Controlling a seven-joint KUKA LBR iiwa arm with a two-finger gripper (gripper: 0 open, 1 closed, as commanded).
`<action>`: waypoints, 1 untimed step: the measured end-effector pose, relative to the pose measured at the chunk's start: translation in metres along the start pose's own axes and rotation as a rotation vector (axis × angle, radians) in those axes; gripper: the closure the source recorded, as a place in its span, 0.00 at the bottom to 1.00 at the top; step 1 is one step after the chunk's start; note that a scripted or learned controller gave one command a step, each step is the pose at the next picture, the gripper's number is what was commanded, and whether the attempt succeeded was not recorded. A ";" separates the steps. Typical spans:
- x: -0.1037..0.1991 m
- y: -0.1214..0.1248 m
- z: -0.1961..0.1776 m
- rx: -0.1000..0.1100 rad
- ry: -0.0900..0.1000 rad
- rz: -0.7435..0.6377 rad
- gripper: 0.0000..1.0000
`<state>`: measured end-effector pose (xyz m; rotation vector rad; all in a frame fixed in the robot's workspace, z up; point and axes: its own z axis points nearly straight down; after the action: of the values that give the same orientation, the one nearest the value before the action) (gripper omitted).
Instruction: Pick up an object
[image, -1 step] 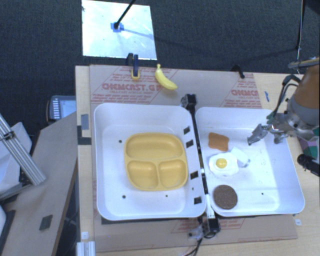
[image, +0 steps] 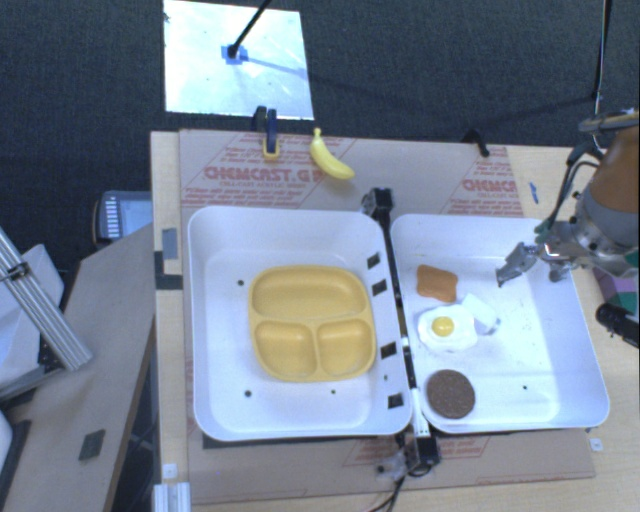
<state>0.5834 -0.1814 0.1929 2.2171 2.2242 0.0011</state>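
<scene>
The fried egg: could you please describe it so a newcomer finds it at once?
Look in the right bin, near its left wall. The fried egg lies between an orange piece above and a brown patty below. Only it is white with a yellow yolk.

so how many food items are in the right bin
3: an orange piece near the divider at the back, a fried egg in front of it, and a brown patty nearest the front edge. None look hidden.

The grey arm (image: 608, 190) with its orange band comes in from the right side, bent down low, and its gripper (image: 522, 262) sticks out to the left with nothing between its fingers.
</scene>
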 end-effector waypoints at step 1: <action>0.008 0.007 0.050 0.003 0.001 -0.002 0.00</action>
<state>0.5899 -0.1732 0.1425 2.2166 2.2290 -0.0014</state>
